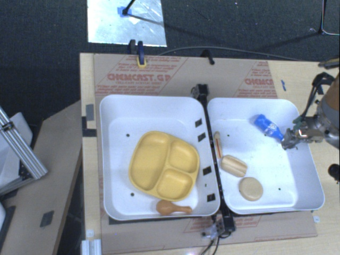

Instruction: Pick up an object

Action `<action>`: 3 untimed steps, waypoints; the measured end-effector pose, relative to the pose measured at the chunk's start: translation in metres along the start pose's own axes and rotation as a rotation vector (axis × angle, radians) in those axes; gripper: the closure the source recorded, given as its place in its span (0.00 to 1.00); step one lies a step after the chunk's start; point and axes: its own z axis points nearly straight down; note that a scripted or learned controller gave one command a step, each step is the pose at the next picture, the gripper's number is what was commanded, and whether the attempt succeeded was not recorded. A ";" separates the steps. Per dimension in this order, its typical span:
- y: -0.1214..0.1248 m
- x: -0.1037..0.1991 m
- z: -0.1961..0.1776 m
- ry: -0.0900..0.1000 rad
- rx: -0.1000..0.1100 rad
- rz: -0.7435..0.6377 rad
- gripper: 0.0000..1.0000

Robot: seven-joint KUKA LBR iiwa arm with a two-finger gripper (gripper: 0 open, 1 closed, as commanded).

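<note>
Bench with 2 white bins [159,104], tool [291,140] beside blue object [267,126], arm cropped, tool's state unclear.

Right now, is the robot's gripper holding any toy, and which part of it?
It cannot be told. The gripper sits at the right bin's right edge, beside the blue object's lower end, too blurred to see a hold.

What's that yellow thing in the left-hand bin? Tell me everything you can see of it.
It is a yellow tray with three compartments, two smaller ones and a larger one, split by raised ridges. It looks like smooth molded plastic with rounded corners. It lies flat and face up on the floor of the left bin, turned at a slant to the walls, toward the bin's front. Nothing shows in its compartments. A tan drumstick-shaped toy lies right at its front edge; whether they touch is unclear.
</note>
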 end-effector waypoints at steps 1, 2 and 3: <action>0.011 0.054 0.008 0.003 0.004 -0.005 1.00; 0.031 0.103 0.019 0.003 0.004 -0.005 1.00; 0.048 0.157 0.007 0.003 0.003 -0.005 1.00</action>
